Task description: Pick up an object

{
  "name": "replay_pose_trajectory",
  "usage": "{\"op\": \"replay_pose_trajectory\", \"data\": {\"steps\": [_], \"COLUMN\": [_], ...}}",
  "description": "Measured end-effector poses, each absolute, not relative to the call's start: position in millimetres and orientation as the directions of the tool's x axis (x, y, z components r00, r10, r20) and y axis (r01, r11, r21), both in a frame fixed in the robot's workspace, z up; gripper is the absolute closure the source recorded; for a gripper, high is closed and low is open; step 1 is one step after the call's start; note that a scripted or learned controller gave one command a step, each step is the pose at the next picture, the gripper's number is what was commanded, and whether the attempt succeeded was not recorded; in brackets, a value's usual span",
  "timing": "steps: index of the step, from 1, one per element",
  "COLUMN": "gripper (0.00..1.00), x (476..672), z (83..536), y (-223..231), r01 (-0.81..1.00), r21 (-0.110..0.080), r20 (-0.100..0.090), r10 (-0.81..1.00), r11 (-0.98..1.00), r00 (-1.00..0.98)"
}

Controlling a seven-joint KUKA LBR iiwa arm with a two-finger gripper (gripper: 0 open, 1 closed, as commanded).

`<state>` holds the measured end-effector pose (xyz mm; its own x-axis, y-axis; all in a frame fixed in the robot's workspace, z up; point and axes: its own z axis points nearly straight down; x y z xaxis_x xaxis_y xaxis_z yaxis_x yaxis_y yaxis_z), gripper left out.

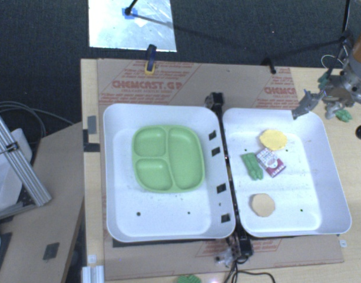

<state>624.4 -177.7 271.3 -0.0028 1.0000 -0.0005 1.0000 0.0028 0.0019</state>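
The right bin holds several small objects. A yellow lump lies toward the far side. Just in front of it are a red and white packet and a green piece, side by side. A tan round disc lies nearer the front. My gripper hovers over the bin's far right corner, up and to the right of the yellow lump and well apart from every object. Its two fingers stand spread, open, with nothing between them.
The left bin contains a green sectioned plate. A black hinge strip joins the two bins. Cardboard lies under both bins, and a shiny sheet is on the floor behind the bench.
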Motion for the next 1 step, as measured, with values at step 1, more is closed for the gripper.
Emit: {"op": "replay_pose_trajectory", "data": {"steps": [1], "gripper": [0.00], "x": [632.8], "z": [77.5], "y": [-177.6], "r01": [1.000], "r21": [-0.006], "r20": [0.002], "r10": [1.000], "r11": [0.004], "r00": [-0.004]}}
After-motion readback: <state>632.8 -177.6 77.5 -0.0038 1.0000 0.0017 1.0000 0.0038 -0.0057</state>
